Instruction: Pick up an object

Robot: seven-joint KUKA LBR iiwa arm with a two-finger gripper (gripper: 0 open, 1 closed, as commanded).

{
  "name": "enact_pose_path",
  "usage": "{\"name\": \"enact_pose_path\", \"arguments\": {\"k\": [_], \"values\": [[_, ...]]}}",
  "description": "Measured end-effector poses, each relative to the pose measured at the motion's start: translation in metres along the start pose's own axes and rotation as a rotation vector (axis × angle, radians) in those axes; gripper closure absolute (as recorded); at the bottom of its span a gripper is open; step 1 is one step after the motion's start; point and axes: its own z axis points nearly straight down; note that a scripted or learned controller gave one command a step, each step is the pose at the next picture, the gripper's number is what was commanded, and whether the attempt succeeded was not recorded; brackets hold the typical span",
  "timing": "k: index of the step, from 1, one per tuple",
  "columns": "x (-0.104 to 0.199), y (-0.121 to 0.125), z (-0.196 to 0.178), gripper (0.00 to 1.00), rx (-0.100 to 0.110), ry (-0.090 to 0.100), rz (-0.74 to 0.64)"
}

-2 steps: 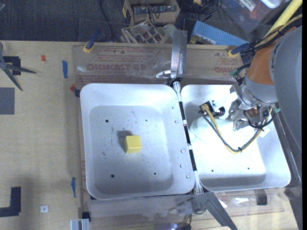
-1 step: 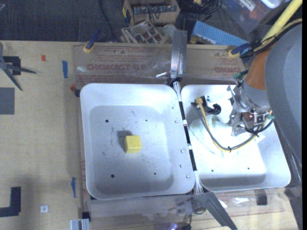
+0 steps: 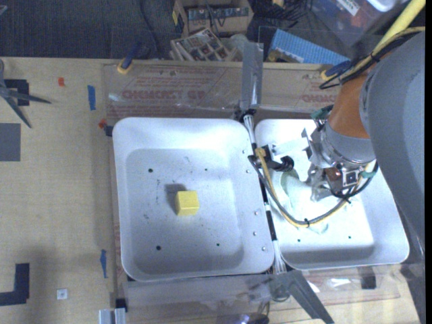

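Yellow block (image 3: 187, 202) in the left bin (image 3: 135, 140), well apart from the gripper (image 3: 322, 189), low over the right bin (image 3: 385, 248). Impossible to tell the gripper's state. No clear long axis on the block.

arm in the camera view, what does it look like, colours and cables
The arm is a thick grey cylinder with an orange band above a metallic silver wrist. Yellow and black cables loop from the wrist area across the right bin; another yellow cable runs along the arm's top.
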Motion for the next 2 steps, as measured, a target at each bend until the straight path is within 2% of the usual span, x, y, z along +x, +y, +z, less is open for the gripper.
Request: {"name": "enact_pose_path", "arguments": {"k": [2], "values": [[0.0001, 0.0013, -0.0182, 1.0, 0.0, -0.003, -0.001]]}}
